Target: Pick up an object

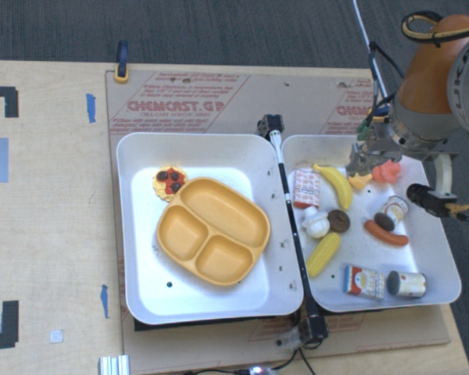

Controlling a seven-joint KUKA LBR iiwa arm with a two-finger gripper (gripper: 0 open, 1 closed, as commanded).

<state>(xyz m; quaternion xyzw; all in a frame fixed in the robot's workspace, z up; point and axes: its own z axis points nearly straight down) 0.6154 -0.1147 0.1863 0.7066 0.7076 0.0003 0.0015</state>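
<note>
Camera view | pincer point(362, 165) grip state unclear, over right bin point(450, 266) | beside: banana point(335, 183), pink toy point(387, 172)

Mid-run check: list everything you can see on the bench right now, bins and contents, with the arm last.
left bin: 1, white, left half of the bench
divided plate: 1, yellow-orange, three compartments, middle of left bin
tart: 1, yellow with red and dark berries, left bin, by the plate's upper left
right bin: 1, white, beside the left bin
banana: 1, yellow, upper middle of right bin
packet: 1, red and white, upper left of right bin
corn: 1, yellow, lower left of right bin
sausage: 1, red-brown, right of centre
can: 1, white, lying down, lower right corner
pink piece: 1, pink, upper right, beside the gripper
arm: 1, grey with orange band, from the right
gripper: 1, dark, low over the right bin's upper part
</note>
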